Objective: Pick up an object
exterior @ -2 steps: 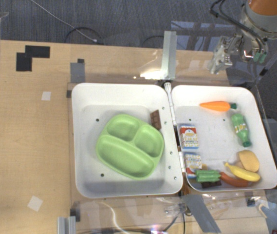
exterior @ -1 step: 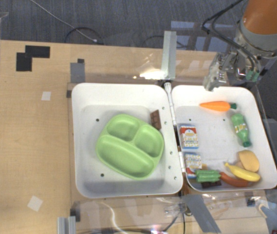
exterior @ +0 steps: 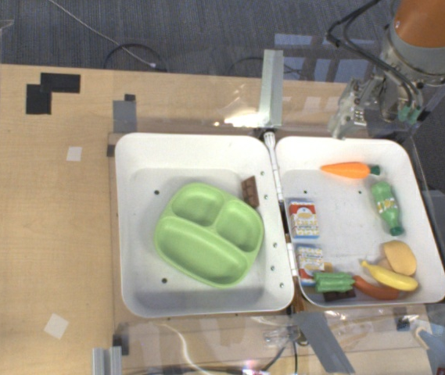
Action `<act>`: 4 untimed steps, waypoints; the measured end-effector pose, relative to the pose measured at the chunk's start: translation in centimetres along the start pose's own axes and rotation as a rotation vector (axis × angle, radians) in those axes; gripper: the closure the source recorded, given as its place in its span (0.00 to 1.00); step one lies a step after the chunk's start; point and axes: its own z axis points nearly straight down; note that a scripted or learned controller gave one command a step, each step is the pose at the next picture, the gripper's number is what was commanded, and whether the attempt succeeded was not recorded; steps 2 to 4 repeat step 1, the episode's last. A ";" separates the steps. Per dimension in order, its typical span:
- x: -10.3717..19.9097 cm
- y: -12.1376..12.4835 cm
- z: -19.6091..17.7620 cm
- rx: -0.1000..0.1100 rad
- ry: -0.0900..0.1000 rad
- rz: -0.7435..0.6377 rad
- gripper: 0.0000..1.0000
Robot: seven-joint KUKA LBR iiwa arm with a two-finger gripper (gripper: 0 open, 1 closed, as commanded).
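**Robot arm hovers over far edge of toy-filled bin**

The gripper (exterior: 353,116) of a grey arm with an orange band (exterior: 432,8) hangs above the far rim of the right bin (exterior: 410,158), near that bin's far left corner. Whether the tool stands wide or narrow cannot be told from this slanted overhead view; nothing can be seen held in it.

Inside the right bin, an orange carrot (exterior: 347,170) lies along the far wall, with a green bottle (exterior: 385,205) just beside it toward the right wall. Two small cartons sit against the left wall: one carton (exterior: 303,218) with a red and white label, and a second carton (exterior: 310,258) nearer the front. At the near edge, a green block (exterior: 334,281) and a red-orange item (exterior: 376,288) lie close together, while a yellow banana (exterior: 390,277) curves in the near right corner, touching a tan, potato-like piece (exterior: 400,256) just behind it.

The left bin (exterior: 140,225) carries a green divided plate (exterior: 209,233), resting tilted across its middle. A small brown bar (exterior: 249,192) lies by the plate's far right edge, close to the wall between the two bins.

Both bins stand side by side on the pale wooden bench (exterior: 42,225), where black markers (exterior: 50,91) sit near its far left corner.
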 end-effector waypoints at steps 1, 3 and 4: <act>-0.2 0.1 -1.3 -0.002 -0.011 -0.002 1.00; -0.2 0.1 -1.3 -0.002 -0.011 -0.002 1.00; -0.2 0.1 -1.3 -0.002 -0.011 -0.002 1.00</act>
